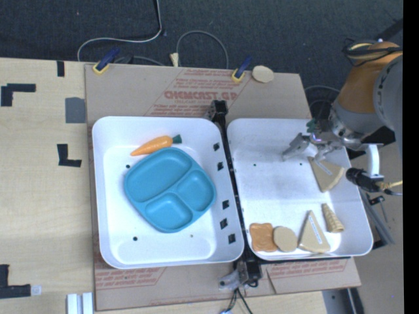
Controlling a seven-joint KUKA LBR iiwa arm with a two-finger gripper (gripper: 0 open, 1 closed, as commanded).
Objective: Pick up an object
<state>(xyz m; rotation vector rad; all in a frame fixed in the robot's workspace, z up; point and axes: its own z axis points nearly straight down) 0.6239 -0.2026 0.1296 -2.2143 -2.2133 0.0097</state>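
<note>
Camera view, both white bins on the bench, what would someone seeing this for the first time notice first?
The bright blue divided plate in the left bin stands out most, with an orange carrot lying just beyond its far edge. In the right bin, pale food pieces cluster along the near edge and right side, among them a toast slice and a round cracker. The gripper hangs over that bin's far right part, above a tan wedge.

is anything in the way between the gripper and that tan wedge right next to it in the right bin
Nothing visible. The gripper is low in the right bin, and the tan wedge lies just beside it on bare floor. The other food pieces sit along the bin's near edge, away from that path.
</note>
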